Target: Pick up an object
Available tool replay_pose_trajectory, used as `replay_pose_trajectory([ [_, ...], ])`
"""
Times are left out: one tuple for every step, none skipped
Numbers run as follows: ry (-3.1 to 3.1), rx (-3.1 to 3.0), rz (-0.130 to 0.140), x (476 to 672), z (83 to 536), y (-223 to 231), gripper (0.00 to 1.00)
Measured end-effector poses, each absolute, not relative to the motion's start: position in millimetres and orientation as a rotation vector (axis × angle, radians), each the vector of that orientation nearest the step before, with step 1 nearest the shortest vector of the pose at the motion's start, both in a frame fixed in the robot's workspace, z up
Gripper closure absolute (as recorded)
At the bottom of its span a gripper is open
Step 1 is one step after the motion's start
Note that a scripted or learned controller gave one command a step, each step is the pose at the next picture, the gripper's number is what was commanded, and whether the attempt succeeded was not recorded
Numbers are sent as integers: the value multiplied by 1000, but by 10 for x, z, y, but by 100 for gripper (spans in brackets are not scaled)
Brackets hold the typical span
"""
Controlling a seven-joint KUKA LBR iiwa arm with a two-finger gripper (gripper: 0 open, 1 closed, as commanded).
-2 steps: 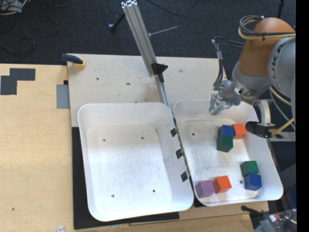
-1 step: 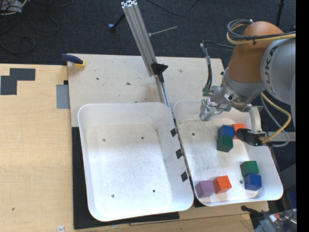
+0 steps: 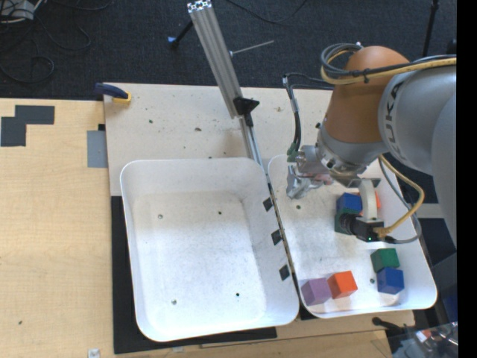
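Grey gripper (image 3: pixel 297 187) low over right bin (image 3: pixel 317 233), finger state unreadable; purple block (image 3: pixel 315 290), orange block (image 3: pixel 343 283) near front rim.

1. Both bins (image 3: pixel 194 252) look like smooth white plastic, speckled with dark marks.
2. The bench (image 3: pixel 52 222) is pale matt wood.
3. The rail (image 3: pixel 216 51) is brushed metal.
4. The arm (image 3: pixel 417 118) is smooth grey, with a glossy orange band (image 3: pixel 358 103).
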State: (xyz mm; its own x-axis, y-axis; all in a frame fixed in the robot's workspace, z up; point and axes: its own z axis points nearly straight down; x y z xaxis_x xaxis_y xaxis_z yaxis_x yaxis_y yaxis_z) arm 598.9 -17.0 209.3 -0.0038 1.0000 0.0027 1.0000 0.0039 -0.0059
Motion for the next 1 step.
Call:
replay_pose_trajectory([
  [-2224, -2211, 2, 5853, 2219, 422, 100],
])
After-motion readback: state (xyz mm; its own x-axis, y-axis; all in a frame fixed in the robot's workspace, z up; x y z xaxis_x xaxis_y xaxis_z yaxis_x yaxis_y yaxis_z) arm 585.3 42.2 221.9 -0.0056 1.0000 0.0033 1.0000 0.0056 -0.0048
